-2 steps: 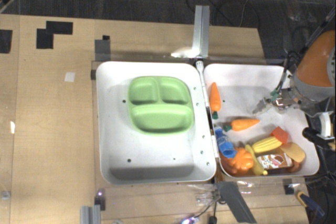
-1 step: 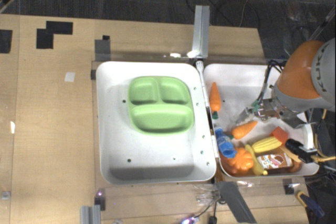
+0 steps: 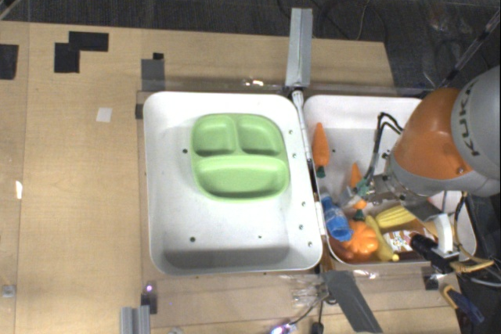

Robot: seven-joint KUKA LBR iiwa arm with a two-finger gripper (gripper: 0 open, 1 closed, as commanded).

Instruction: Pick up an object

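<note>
1. Your tool [image 3: 366,195] sits low in the right shallow white bin [image 3: 352,112], at the end of the grey arm with the orange band [image 3: 434,138], which reaches in from the right. Whether it is spread or pressed together you cannot tell; the wrist hides it.
2. Right around the tool lies a cluster of small things at the near end of that bin: a yellow corn-like piece [image 3: 390,217] just beside it, a round orange fruit-shaped toy [image 3: 362,241] nearer the front wall, and a blue bottle-shaped item [image 3: 337,222] against the left wall.
3. A brown packet with a printed label [image 3: 399,240] lies to the right of the orange toy, touching the yellow piece.
4. Further back, a slim orange carrot-shaped toy [image 3: 320,143] lies along the left wall, apart from the cluster.
5. In the left white bin [image 3: 168,168] a light green divided plastic plate [image 3: 239,155] rests face up, roughly centred.
6. Both bins stand side by side on the pale wooden surface [image 3: 70,184], with a grey metal bar [image 3: 298,47] upright behind the seam between them.
</note>
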